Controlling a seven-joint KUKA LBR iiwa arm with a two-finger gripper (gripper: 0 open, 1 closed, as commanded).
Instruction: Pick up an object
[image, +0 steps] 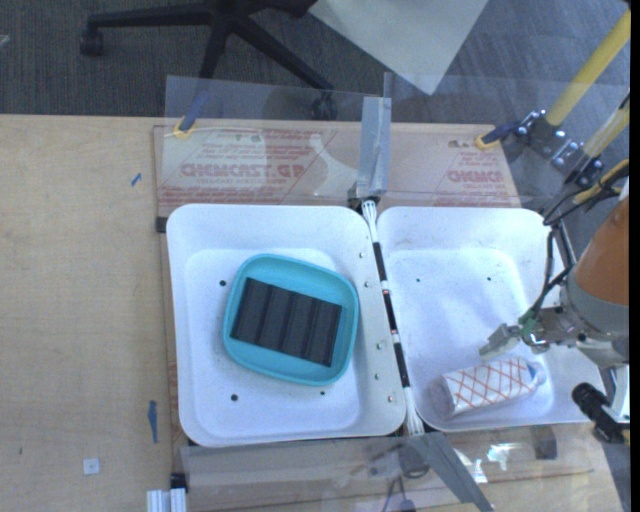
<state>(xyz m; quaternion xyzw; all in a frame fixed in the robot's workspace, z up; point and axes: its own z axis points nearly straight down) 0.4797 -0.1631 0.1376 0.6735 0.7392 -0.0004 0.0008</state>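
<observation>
Checkered tube (487, 387) lies unlifted in the right bin (450, 250), just below-left of the gripper (515, 338); finger state cannot be told; grasp remains.

arm (610, 270): cut off at right edge | hand (520, 340): blurred, fingers' state perhaps unreadable

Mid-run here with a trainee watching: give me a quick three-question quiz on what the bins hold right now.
1. True or false: the teal tray lies in the left bin.
2. Which bin holds the roll with the red lattice pattern? A) left B) right
3. Fill in: the gripper sits just ____ the roll in the view.

Key: 1 true. 2 B. 3 above; whether its fingers touch the roll cannot be told.
</observation>
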